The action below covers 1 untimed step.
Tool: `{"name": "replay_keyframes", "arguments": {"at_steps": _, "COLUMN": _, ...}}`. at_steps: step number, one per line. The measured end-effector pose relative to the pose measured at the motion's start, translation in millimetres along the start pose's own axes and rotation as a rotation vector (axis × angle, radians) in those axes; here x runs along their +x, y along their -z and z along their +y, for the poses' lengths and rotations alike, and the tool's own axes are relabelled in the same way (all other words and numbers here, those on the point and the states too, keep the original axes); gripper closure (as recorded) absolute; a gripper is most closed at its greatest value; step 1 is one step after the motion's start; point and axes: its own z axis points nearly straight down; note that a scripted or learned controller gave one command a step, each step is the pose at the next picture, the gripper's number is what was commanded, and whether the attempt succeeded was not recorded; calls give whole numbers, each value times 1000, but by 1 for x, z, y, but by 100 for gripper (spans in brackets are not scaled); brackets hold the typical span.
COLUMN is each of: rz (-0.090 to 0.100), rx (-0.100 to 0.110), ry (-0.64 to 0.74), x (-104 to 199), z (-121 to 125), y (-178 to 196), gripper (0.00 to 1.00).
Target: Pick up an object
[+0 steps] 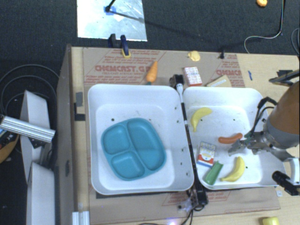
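The right bin [253, 97] holds a yellow banana [200, 116] at its upper left, a red-orange sausage [229, 138] in the middle, a small white and red box [206, 153], a green cylinder [213, 171] and a second banana [236, 169] near the front wall. My gripper [238, 146] reaches in from the right and hangs low, just below the sausage and above the second banana. I see nothing held in it.
The left bin [108, 102] holds a blue divided plate [133, 148]. On the cardboard behind the bins lie an orange carrot [151, 71], a small carton [192, 75] and a yellow piece [194, 56]. The grey arm [283, 125] covers the right bin's right side.
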Motion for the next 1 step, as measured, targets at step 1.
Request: {"name": "replay_keyframes", "arguments": {"at_steps": 1, "rz": -1, "rx": -8, "ry": 9, "x": 6, "z": 71, "y": -38, "gripper": 0}}
